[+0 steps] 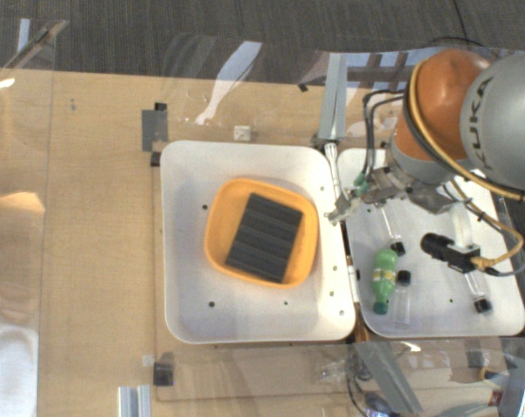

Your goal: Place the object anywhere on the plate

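An orange plate [217, 233] with rounded corners sits in the middle of the left bin [245, 320]. A dark grey ribbed block [264, 236] lies flat on the plate, well inside its rim, with nothing touching it. My gripper [402, 259] hangs below the grey and orange wrist over the right bin [436, 320], apart from the plate and to its right. A green bottle [384, 278] lies in the right bin just beside the gripper.
The arm's bulk covers the upper part of the right bin. A black part with a yellow cable [449, 252] hangs by the wrist. The wall between the two bins [342, 259] runs right of the plate. Bare white floor surrounds the plate.
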Action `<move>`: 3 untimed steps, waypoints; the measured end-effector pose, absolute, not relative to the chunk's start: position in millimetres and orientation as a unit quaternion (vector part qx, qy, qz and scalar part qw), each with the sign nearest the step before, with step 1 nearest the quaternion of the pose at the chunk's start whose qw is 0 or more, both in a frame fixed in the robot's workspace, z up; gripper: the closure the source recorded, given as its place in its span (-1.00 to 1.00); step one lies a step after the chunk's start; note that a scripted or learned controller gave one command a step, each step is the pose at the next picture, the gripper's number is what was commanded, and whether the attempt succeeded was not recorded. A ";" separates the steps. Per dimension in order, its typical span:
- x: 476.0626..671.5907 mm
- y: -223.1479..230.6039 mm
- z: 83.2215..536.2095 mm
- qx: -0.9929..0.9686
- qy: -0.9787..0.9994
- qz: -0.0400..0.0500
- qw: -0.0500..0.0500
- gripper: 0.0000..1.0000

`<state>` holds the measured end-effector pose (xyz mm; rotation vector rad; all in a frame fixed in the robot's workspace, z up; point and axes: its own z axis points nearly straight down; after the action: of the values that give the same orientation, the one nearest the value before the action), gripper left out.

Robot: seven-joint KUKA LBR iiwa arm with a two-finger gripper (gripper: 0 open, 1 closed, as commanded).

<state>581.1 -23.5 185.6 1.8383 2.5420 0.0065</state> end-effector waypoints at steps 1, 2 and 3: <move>583.5 -22.7 197.2 0.585 0.811 0.004 0.005 1.00; 580.2 -14.3 186.4 0.552 0.834 0.002 0.003 1.00; 580.2 -14.3 186.5 0.552 0.834 0.003 0.003 -1.00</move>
<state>580.2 -14.3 186.5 1.7321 2.6136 0.0080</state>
